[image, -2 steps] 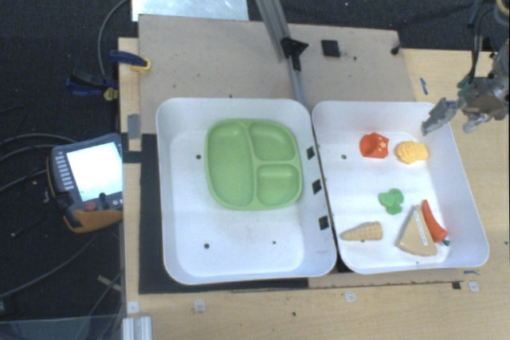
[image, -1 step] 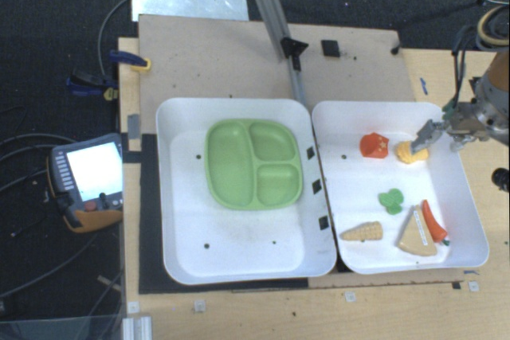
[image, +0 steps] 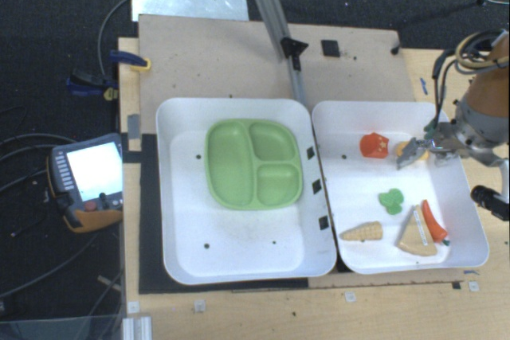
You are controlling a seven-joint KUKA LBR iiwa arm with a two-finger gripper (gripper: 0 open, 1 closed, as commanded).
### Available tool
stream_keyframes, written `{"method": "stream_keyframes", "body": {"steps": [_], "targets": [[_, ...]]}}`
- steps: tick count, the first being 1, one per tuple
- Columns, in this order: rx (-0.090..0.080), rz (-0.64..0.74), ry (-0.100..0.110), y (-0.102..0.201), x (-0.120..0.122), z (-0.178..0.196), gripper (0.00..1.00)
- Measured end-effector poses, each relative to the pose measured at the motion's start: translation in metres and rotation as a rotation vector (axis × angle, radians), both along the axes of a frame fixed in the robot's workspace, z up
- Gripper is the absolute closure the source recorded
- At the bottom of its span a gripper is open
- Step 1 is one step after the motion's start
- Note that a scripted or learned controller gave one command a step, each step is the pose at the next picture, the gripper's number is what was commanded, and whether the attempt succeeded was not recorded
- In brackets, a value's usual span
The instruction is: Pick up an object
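Reaching in from the right, the hand hangs over the far part of the right bin, its two fingers spread apart with nothing between them. Just left of the fingertips lies a red-orange toy, close to the hand but not touching it. A small yellowish piece peeks out under the fingers (too hidden to tell what it is). Nearer in the same bin sits a green, broccoli-like toy, and nearer still a tan cone-shaped piece lies on its side. At the near right corner rests a wedge-shaped sandwich toy with a red-orange carrot-like piece leaning against its right edge. The left bin holds a light green divided plate, set toward its far side. Both bins stand side by side on the table, their inner rims touching. The arm's grey wrist with its orange band shows at the right edge.
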State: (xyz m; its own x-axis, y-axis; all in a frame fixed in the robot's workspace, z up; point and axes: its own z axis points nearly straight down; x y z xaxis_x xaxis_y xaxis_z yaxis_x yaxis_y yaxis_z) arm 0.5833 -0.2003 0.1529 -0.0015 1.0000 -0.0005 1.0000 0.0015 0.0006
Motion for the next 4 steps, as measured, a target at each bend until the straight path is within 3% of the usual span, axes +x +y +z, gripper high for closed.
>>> {"method": "stream_keyframes", "body": {"steps": [1,2,4], "targets": [[0.000,0.000,0.000,0.000,-0.007,-0.044,0.00],[-0.001,0.000,-0.004,-0.001,-0.006,-0.032,1.00],[-0.001,0.004,-0.005,0.005,-0.003,0.073,1.00]]}}
